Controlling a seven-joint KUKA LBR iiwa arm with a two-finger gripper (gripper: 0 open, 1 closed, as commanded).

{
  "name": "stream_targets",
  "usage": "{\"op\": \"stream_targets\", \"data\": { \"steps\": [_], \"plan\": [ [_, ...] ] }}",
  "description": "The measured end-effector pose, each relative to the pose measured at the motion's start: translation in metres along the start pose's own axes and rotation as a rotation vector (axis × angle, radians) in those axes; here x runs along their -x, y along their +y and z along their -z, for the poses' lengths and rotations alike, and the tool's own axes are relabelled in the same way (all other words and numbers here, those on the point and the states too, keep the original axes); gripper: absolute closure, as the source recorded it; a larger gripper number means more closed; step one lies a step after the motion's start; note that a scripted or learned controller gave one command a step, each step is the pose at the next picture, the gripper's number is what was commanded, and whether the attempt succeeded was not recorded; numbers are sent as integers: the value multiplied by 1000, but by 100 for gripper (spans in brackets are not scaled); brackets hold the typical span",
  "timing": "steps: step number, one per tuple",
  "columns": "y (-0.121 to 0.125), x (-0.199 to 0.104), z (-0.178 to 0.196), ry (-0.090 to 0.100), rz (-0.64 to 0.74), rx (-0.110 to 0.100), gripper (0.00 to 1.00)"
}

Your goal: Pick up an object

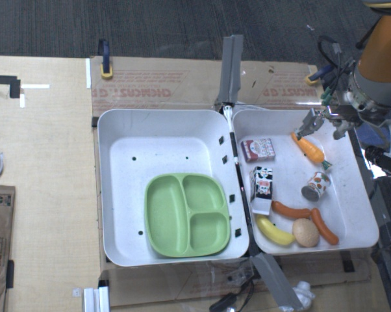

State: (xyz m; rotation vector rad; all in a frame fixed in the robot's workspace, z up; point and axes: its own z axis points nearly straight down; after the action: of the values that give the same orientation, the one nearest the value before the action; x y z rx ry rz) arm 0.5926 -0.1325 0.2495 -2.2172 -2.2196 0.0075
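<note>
The gripper (322, 123) hangs over the far right part of the right bin (356, 174), with its two fingers spread apart and nothing between them. One fingertip is just beside the upper end of the carrot (310, 148), which lies at a slant near the far right corner of that bin, so I judge the carrot to be the thing to pick. Other objects lie in the same bin: a small red box (257, 149) near the far left side, a milk carton (263, 184) along the left wall, a small can (316, 186) in the middle, and a banana (274, 231), an egg (305, 233) and two sausages (310, 215) along the near edge. The left bin (117, 174) holds a green divided plate (188, 214). The risk I see is that the fingers close only on the thin end of the carrot; its smooth, tapering shape could then slip out or roll toward the can. The bin wall is also near and may block one finger.
</note>
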Motion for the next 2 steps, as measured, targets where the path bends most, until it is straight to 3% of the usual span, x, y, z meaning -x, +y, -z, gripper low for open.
{"op": "stream_targets", "data": {
  "steps": [1, 2],
  "plan": [
    [29, 27, -87, 1, -9, 0, 0],
    [38, 56, -161, 1, -88, 2, 0]
  ]
}}
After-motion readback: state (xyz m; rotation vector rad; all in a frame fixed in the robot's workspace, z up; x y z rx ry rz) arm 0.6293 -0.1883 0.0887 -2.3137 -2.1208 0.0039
